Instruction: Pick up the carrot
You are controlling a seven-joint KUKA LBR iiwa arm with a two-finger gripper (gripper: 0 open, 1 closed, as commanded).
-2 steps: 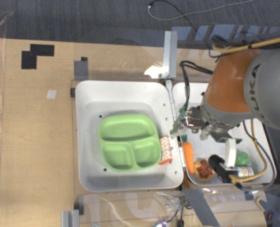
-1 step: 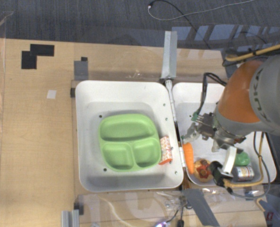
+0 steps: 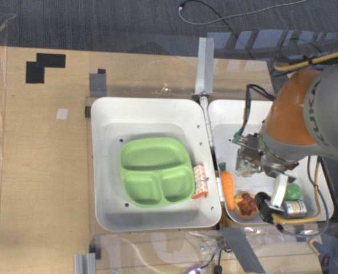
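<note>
1. Since the carrot (image 3: 228, 190) lies lengthwise against the left wall of the right bin (image 3: 254, 108), one finger of the pincer (image 3: 248, 163) may find no room on the wall side and strike the rim.
2. Because a red and yellow item (image 3: 245, 204) sits just beside the carrot's lower end, a low approach could snag it or lift it instead.
3. With the pincer hovering to the carrot's right, nothing between its tips, whether it is spread or closed cannot be told, so a descent may just push the carrot.
4. Should the arm (image 3: 297, 116) swing down, a can (image 3: 294, 209) and green item (image 3: 293, 191) nearby could be knocked.
5. Across the divider, the green tray (image 3: 155, 171) in the left bin (image 3: 103, 170) seems safe.
</note>
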